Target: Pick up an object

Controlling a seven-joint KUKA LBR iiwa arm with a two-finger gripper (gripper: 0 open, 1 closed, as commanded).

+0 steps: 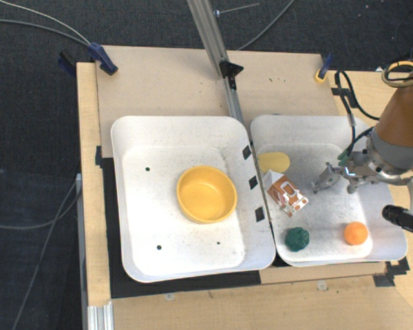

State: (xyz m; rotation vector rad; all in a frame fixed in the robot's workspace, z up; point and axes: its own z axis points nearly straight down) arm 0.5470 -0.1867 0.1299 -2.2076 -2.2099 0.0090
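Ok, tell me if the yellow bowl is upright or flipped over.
Upright. The bowl sits in the left bin with its open side up: the rim rings a visible hollow inside, with nothing in it.

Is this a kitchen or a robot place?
Most likely a robot lab, not a kitchen. A grey robot arm with a gripper reaches over two white bins on a wooden bench, loose cables trail across dark carpet, and the bins hold test objects like a yellow bowl.

bowl (206, 194): smooth yellow plastic, slight sheen
bins (144, 253): matt white plastic, speckled
bench (165, 81): matt pale wood
ball (297, 238), below-left of the fingers (325, 179): rough green fuzz
carton (287, 195): printed cardboard
fingers: bare grey metal
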